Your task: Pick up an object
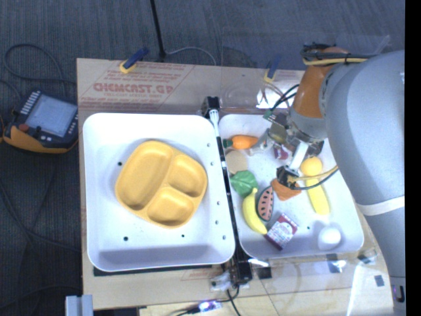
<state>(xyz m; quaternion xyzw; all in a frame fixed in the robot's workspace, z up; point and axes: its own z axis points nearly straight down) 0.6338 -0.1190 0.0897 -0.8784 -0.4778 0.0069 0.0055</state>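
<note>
the gripper [287, 176] hangs low in the right bin [342, 242], beside the yellow corn [316, 186] and above the watermelon slice [264, 203]. its fingers pinch something small and orange [285, 189] (what it is, i can't tell). in such a crowded pile a shallow pinch could slip on lifting, or nudge the banana [251, 214].

A robotics lab: a grey industrial arm [375, 130] reaches over a tabletop [99, 78] of protective board stamped with a maker's name. A teach pendant [41, 120] lies on grey carpet [66, 12] well apart from the fingers, cables [20, 196] trail across the floor, and two white bins [92, 242] hold toy food props.
</note>
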